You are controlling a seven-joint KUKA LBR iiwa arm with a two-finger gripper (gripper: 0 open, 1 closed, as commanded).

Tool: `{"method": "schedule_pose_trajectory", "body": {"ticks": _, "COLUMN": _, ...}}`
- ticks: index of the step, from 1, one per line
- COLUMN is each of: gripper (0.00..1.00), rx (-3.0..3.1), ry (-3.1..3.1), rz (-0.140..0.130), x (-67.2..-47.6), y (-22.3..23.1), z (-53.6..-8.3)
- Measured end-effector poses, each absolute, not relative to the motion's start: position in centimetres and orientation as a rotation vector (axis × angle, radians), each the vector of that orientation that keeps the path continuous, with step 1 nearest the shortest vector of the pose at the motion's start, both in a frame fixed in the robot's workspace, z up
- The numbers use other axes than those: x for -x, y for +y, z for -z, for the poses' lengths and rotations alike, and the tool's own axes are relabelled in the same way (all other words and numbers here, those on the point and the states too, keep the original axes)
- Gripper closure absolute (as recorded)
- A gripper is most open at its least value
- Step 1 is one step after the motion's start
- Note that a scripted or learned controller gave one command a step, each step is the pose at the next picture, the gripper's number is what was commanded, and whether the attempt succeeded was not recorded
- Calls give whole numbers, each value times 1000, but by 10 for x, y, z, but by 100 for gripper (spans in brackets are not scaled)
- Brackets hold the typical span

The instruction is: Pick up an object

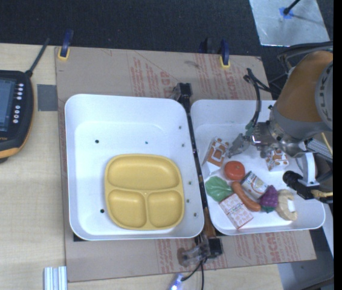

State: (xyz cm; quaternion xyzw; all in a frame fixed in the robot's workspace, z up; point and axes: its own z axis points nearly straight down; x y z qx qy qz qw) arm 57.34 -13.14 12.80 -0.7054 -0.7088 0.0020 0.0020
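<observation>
- The right bin (219,116) is the landmark; it sits on the bench (14,222) touching the left bin (80,119), which holds a yellow divided tray (144,191).
- The candidates for picking lie in a loose pile in the near half of the right bin: a red tomato-like ball (234,170) near its middle, a green leafy piece (217,188) toward the wall shared with the left bin, an orange carrot-like stick (245,197), a purple piece (269,197), a bagel-like ring (287,205) toward the near right corner, a small printed packet (236,212) by the near wall, and a patterned card (217,153) just beyond the tomato-like ball.
- The claw (257,139) hangs over the middle of the right bin, beyond the pile and toward the bin's right side, under the grey and orange arm (301,98).
- How far its fingers stand apart I cannot tell; dark metal parts merge there. Nothing is visibly between them.
- Judged from this, nothing is picked yet: every piece rests on the bin floor.
- Left to do: settle on one piece, descend, close on it, lift it off the floor.
</observation>
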Motion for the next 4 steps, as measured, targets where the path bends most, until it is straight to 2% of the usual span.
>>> {"method": "schedule_pose_trajectory", "body": {"ticks": 1, "gripper": 0, "rx": 2212, "ry": -2226, "rz": -5, "x": -502, "y": -110, "z": -91}}
{"method": "schedule_pose_trajectory", "body": {"ticks": 2, "gripper": 0, "rx": 2213, "ry": -2228, "rz": -4, "x": -554, "y": -95, "z": -92}}
{"method": "schedule_pose_trajectory", "body": {"ticks": 3, "gripper": 100, "rx": 2210, "ry": -2229, "rz": -7, "x": -554, "y": -96, "z": -102}}
{"method": "schedule_pose_trajectory", "body": {"ticks": 4, "gripper": 0, "rx": 2210, "ry": -2230, "rz": -7, "x": -554, "y": -96, "z": -102}}
